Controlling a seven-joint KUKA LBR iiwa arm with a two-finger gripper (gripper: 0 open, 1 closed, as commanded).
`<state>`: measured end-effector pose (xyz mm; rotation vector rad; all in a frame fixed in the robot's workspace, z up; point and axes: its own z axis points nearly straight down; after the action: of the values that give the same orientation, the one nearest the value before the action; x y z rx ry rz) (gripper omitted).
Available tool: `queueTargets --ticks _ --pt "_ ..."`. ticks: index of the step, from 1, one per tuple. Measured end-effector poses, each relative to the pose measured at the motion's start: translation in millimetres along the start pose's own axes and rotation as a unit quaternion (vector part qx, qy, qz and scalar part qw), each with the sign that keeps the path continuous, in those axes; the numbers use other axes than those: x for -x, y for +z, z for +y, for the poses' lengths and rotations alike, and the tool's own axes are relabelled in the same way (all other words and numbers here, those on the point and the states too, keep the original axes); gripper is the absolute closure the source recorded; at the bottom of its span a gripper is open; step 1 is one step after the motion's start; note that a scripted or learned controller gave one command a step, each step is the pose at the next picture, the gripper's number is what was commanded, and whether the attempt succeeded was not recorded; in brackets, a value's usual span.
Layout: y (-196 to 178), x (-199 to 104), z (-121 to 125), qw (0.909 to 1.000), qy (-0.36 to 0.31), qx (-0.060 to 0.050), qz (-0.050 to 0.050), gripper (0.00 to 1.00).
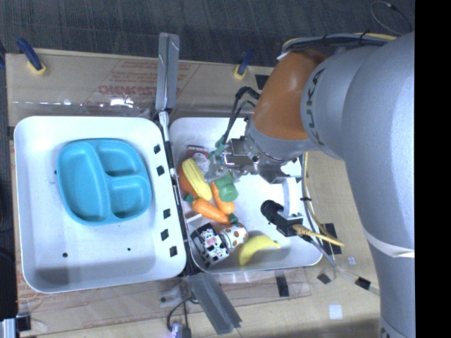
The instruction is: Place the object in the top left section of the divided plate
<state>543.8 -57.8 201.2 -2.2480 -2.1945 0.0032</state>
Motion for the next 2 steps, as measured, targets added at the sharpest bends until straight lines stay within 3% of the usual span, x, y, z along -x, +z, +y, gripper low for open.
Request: queueTargets --ticks 1,2 --pt "10.2 -56.4 43.8 0.9912 -0.133 0.000 0.001 1.00" --pt "9.7 -121.8 100.6 0.9992 -0.040 0.000 0.000 1.00"
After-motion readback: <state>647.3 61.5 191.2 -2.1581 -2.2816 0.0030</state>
